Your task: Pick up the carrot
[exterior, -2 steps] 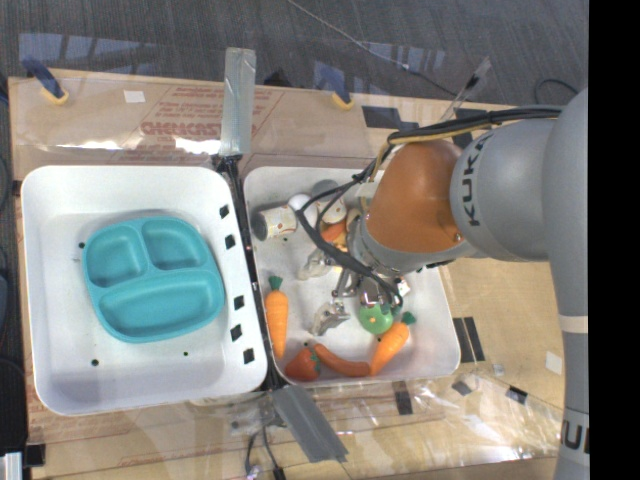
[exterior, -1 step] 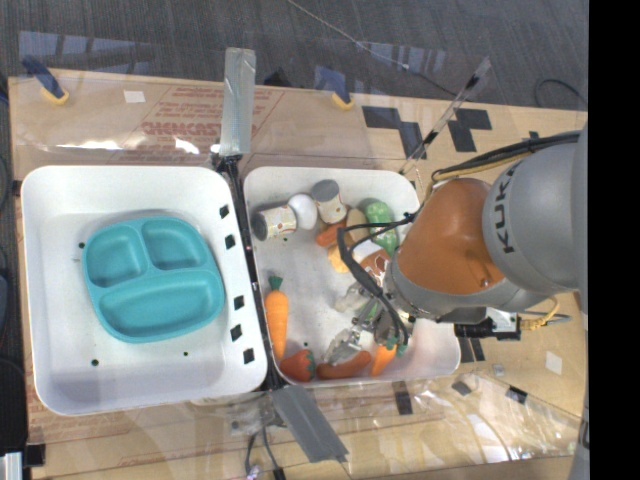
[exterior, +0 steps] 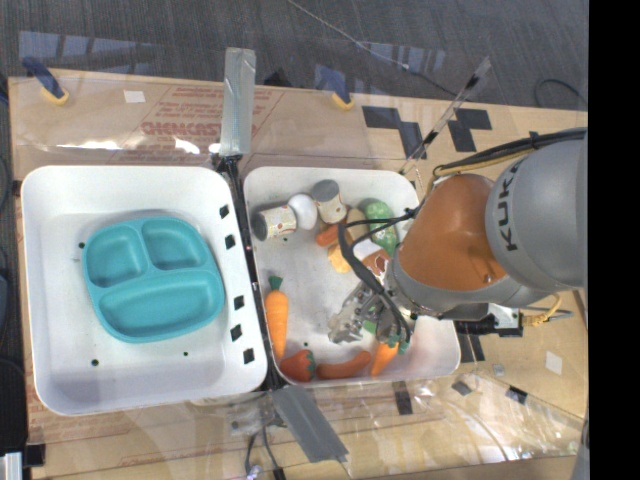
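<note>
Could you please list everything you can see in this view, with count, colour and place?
bins: two, white, side by side on the bench
divided plate: one, teal, in the left bin
carrot: one, orange with green top, along the right bin's left wall
second carrot: one, orange, near the right bin's front wall, beside the gripper
sausage: one, reddish, at the right bin's front wall
green toy: one, near the right bin's back wall
small mixed toys: several, white, grey and tan, at the back of the right bin
arm: one, grey with orange band, over the right bin
gripper: one, metal, low in the right bin
</note>
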Action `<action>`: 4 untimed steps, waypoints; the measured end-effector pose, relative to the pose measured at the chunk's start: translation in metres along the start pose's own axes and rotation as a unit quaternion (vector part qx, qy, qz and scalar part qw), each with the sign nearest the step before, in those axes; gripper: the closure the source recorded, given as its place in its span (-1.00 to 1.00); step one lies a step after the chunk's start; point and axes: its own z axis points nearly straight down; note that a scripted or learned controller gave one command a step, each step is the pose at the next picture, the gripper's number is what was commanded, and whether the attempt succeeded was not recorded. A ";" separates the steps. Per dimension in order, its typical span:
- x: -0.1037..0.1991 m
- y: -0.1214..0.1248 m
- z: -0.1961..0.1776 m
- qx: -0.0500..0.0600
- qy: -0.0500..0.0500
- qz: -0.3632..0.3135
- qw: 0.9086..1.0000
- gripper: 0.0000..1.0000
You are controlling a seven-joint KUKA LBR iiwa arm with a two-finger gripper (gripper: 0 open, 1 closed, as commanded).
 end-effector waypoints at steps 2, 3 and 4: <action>0.011 0.019 -0.153 0.001 -0.006 -0.252 0.968 1.00; -0.142 0.004 -0.104 0.000 -0.003 -0.150 0.989 1.00; -0.155 0.012 -0.114 0.001 -0.006 -0.340 0.940 1.00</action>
